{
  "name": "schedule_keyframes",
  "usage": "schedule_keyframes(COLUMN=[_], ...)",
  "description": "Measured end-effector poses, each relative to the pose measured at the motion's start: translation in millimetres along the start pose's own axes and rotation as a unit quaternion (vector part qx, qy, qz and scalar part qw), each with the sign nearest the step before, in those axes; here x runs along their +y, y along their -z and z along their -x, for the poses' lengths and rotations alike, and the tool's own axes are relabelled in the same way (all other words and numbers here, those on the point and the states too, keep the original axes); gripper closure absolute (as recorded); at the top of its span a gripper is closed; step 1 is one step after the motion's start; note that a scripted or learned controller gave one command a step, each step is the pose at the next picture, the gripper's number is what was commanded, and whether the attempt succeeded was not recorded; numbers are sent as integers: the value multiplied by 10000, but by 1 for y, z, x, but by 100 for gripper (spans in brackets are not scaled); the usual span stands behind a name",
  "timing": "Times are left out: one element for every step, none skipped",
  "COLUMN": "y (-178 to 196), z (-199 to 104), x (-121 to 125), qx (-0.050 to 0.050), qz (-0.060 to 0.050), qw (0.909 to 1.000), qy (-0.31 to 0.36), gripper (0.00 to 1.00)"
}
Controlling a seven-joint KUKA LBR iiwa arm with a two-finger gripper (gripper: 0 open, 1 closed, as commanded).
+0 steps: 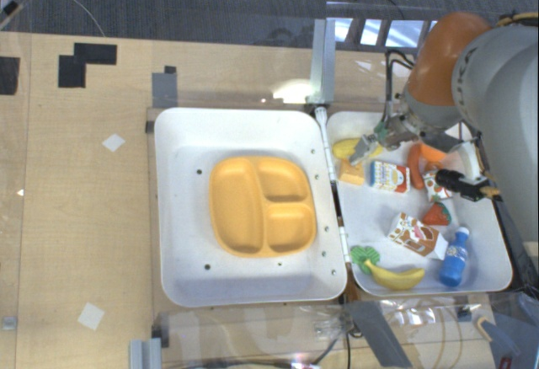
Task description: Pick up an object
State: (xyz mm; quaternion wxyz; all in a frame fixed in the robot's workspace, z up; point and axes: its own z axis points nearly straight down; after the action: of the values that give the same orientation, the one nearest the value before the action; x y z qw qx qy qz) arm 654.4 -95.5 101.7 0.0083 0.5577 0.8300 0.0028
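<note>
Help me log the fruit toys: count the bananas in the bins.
1 for certain: a banana lies at the near edge of the right bin, beside a green toy. A yellow piece under the gripper might be another; the arm may hide more.

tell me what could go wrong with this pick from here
1. The right bin is crowded. The gripper hangs low at its back left corner, where a yellow item and a small carton lie close together, so it may nudge or catch two things at once.
2. That spot sits beside the wall between the bins, so a descent could clip the wall.
</note>
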Motion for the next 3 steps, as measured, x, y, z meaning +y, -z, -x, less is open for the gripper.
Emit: schedule_keyframes(y=[-16, -4, -4], z=[39, 41, 47], x=[-10, -10, -9], qx=[70, 44, 62], qz=[-138, -138, -159], qw=[9820, 9826, 9895], qy=[-1880, -1851, -1435], gripper=[0, 100, 100])
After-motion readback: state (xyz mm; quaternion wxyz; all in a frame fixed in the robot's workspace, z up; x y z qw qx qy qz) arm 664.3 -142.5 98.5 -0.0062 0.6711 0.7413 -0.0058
